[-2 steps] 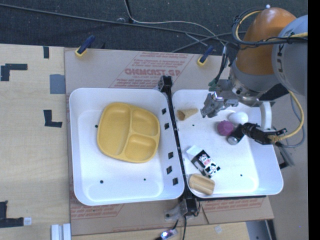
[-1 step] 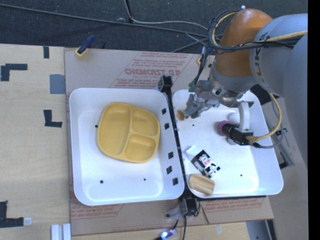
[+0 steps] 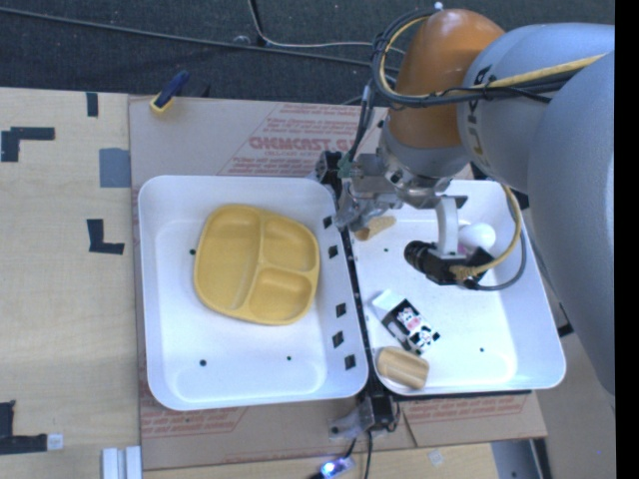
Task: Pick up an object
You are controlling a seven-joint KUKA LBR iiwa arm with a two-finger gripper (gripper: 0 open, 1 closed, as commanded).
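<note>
Overhead, the arm [image 3: 519, 98] is filling the upper right of the frame, its orange band sitting above the wrist and cables looping around it. Below it, two white bins are lying side by side on a cardboard sheet [image 3: 280, 143]: the left bin [image 3: 165, 367] at the centre and the right bin [image 3: 529, 367] at the lower right. A yellow plate [image 3: 257, 264] with three compartments is taking up the middle of the left bin. The gripper [image 3: 361, 213] is hanging over the top left corner of the right bin, just by the divide; whether it is open or closed I cannot tell. A tan block [image 3: 376, 228] is lying right beside it, possibly touching. Near the bin's lower left corner a wooden piece [image 3: 402, 368] is resting, with a small black-and-white item [image 3: 409, 323] just above it. A white ball [image 3: 480, 236] is sitting toward the right, beside a black cable end.
</note>
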